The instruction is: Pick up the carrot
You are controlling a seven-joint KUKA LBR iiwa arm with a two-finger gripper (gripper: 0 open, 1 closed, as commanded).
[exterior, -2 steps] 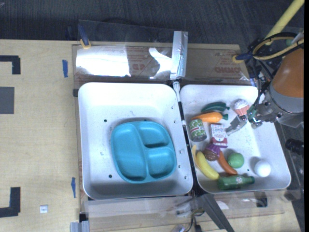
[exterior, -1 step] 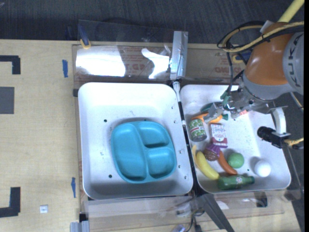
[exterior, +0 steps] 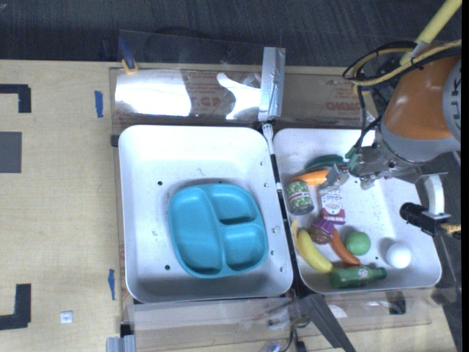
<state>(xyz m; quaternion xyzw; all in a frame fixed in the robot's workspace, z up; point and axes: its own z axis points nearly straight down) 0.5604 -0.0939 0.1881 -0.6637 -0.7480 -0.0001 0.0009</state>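
We see the gripper (exterior: 343, 171) low in the right bin (exterior: 421, 270), at the carrot (exterior: 315, 177) lying near the bin's upper left. Just below stand a green can (exterior: 299, 196) and a small bottle (exterior: 332, 203). The left bin (exterior: 139, 196) holds a blue divided plate (exterior: 218, 228).

No legible txt on any obj.
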